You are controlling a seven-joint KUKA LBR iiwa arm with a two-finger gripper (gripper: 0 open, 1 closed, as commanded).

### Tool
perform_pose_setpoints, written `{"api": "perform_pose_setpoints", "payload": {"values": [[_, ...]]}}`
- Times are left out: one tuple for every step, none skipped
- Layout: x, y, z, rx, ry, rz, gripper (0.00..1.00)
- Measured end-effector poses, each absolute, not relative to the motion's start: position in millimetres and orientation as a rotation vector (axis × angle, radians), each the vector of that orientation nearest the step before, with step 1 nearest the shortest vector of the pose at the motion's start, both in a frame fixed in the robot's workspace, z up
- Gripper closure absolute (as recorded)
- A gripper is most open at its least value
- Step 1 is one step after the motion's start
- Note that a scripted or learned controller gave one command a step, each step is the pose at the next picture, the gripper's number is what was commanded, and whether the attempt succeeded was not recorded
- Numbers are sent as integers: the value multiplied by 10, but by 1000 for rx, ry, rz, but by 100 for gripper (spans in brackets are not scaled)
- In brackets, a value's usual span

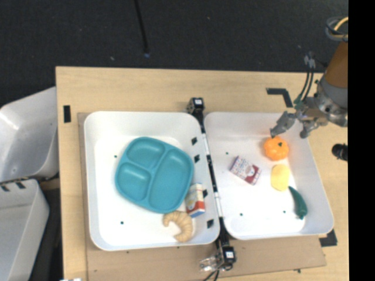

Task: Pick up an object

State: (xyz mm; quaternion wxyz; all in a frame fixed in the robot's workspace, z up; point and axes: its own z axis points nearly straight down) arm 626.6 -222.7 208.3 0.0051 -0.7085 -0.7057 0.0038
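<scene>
My gripper (291, 127) hangs over the far right part of the right bin (234, 215), fingers spread open with nothing between them. Just below and between the fingers sits an orange fruit (276, 148) on the bin floor. A yellow lemon-like piece (280, 177) lies in front of the orange, and a dark green pepper (299, 202) lies beside it toward the near right corner. A small pink and white packet (244, 170) rests near the middle of the right bin.
The left bin (99, 215) holds a blue divided plate (154, 173), a small can (196, 200) lying at the plate's near right edge, and a croissant (180, 225) near the front. A black divider clip line (206, 157) runs between the bins.
</scene>
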Motion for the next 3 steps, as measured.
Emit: {"api": "perform_pose_setpoints", "payload": {"values": [[6296, -2219, 2178, -2224, -2221, -1, 0], [6377, -2170, 1696, -2218, -2227, 2, 0], [6355, -2213, 1164, -2233, -2235, 0, 0]]}}
